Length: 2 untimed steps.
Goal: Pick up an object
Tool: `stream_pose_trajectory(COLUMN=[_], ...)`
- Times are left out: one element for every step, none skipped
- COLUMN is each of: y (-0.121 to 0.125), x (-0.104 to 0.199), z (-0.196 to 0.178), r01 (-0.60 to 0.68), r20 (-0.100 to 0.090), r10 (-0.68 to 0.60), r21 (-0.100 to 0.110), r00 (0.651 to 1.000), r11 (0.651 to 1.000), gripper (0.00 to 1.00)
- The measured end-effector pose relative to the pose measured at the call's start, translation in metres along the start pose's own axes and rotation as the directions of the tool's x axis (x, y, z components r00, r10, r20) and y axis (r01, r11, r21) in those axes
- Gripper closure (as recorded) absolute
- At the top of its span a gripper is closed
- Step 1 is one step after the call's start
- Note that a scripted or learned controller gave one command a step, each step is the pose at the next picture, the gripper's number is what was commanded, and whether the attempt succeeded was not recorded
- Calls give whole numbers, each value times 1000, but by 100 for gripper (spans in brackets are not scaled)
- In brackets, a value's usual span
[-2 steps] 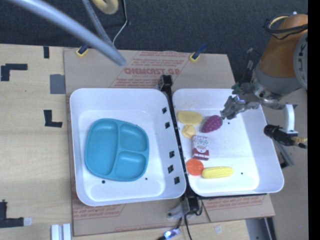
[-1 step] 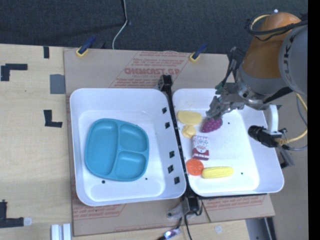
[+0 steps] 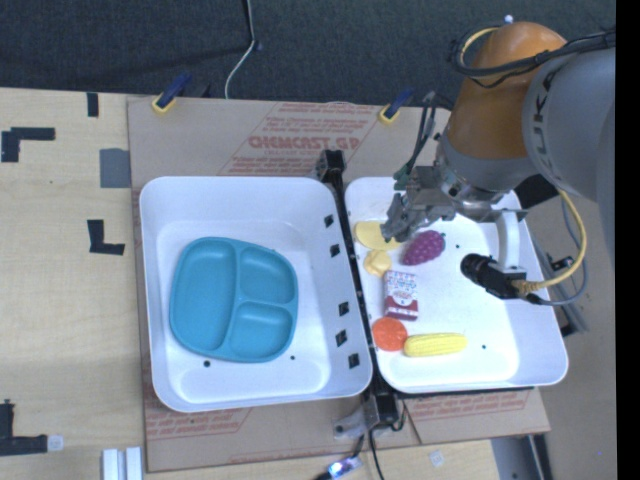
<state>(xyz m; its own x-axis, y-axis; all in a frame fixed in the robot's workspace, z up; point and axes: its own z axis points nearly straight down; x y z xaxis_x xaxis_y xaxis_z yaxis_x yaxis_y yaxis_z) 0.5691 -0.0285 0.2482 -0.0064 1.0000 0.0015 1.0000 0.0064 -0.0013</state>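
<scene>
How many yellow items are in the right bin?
3: corn cob at the near edge, a small piece by the divider, another beside the gripper. The arm may hide more.

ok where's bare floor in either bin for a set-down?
Left bin: white margin around the blue tray. Right bin: bare strip right of the corn. Crowded along its left side: grapes, carton, orange, gripper.

You're looking down at a slant from above the bench (image 3: 60,198), both white bins (image 3: 160,208) in frame, arm (image 3: 560,88) entering right.
</scene>
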Motion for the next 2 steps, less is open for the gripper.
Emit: stream_pose_trajectory(y=[-4,-14], x=[49,105], z=[16,30], r01=[-1,0], r20=[1,1], r10=[1,0], r21=[2,2], r00=[1000,1000], r11=[1000,1000], gripper=[100,100])
